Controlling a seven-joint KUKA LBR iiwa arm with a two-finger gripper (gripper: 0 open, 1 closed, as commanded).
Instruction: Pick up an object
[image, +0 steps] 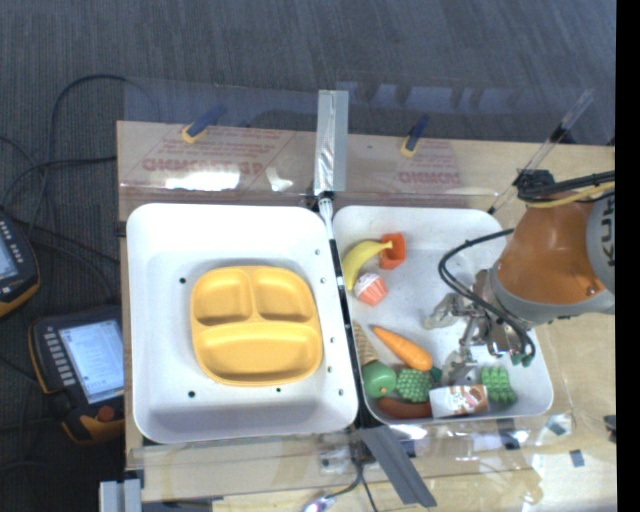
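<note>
The two-finger gripper (468, 358) hangs open just above the small white-and-red packet (459, 400); it looks light, stiff, best pinched across its short sides.

banana (361, 257): yellow, curved, upper left of right bin
carrot (402, 347): orange, slanted, bin centre
broccoli (412, 384): green, lower edge, beside carrot

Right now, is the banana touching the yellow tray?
Apart. The camera view shows the banana in the right bin and the yellow tray in the left bin.
</note>
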